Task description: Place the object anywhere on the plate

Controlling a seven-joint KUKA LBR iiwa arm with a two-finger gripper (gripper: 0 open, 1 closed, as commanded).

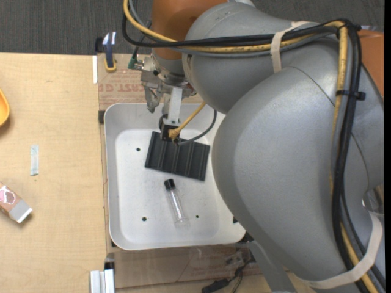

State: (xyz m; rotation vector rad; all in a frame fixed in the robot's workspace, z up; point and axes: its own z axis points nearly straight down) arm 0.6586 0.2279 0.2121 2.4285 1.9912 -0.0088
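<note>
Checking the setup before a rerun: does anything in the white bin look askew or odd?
The black ribbed plate sits skewed to the white bin's walls. The clear vial lies on its side just below it.

A pale wooden bench top (55, 133) fills the left side, its grain running lengthwise under even, soft light. Beyond its far edge lies dark grey carpet (55, 11). Brown cardboard (122, 84) with red printing lies flat at the bench's far edge, and more cardboard (177, 264) shows nearer.
</note>
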